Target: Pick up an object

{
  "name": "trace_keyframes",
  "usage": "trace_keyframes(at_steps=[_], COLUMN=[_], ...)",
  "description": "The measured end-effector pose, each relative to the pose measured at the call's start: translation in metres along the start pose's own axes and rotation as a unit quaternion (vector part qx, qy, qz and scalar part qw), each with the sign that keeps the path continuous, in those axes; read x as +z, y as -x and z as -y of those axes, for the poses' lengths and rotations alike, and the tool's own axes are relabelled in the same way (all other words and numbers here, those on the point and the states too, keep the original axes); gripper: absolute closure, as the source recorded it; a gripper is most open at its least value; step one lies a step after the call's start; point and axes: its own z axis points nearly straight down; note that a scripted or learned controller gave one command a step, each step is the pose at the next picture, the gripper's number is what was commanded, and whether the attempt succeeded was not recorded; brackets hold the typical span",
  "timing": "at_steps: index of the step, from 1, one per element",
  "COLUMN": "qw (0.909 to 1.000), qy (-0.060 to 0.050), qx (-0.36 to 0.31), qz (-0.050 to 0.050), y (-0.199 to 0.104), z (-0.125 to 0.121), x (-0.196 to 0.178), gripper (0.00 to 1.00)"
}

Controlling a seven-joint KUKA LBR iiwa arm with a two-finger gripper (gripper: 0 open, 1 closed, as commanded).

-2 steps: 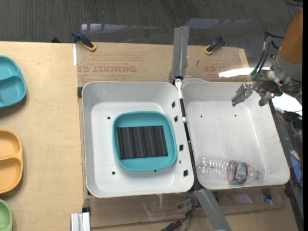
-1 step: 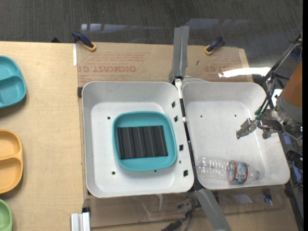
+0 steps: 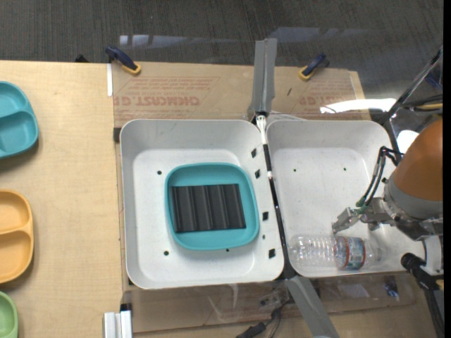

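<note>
Nearest to me, at the front of the right bin [image 3: 317, 146], I see a clear plastic bottle [image 3: 331, 251] lying on its side, cap end toward the right, with a blue and red label near that end. It rests against the bin's front wall. Just above it the gripper [image 3: 347, 220] hangs over the bin floor, close to the bottle but apart from it. I cannot tell from here how the gripper is set, and nothing shows in its hold. The arm [image 3: 423, 174] comes in from the right, its orange band showing above the wrist. In the left bin [image 3: 141, 189] a teal tray [image 3: 211, 239] with a dark ribbed insert sits near the middle. Farther back, brown cardboard [image 3: 183, 94] lies behind both bins, pinned by two clamps.
</note>
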Motion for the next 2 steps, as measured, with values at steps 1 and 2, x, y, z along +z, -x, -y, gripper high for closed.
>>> trace_keyframes(at_steps=[1,2], qw=[0.9988,1.0000], qy=[0.002,0.001], qx=[-0.049,0.008], qz=[0.001,0.001], y=[0.018,0.055], z=[-0.001,0.001], x=[-0.042,-0.073], gripper=[0.00,0.00])
